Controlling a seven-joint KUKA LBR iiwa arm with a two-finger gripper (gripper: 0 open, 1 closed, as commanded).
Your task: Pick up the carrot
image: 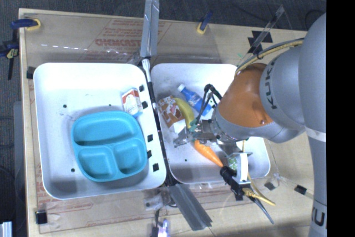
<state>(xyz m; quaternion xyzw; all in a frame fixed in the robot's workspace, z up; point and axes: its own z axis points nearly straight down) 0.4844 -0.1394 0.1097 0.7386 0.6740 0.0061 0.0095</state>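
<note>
The carrot (207, 153) is orange and lies slantwise on the floor of the right bin (260, 166), near its front wall. My gripper (191, 135) hangs low over the middle of that bin, just above and to the left of the carrot's thick end. It looks close to the carrot, but I cannot tell whether they touch. The grey arm with its orange band (244, 105) reaches in from the right and hides the right part of the bin.
A banana (186, 110), a snack bag (170, 110) and a blue bottle (192, 98) crowd the right bin behind the gripper. In the left bin (50, 97) sit a blue divided tray (109, 144) and a small red-and-white packet (131, 101).
</note>
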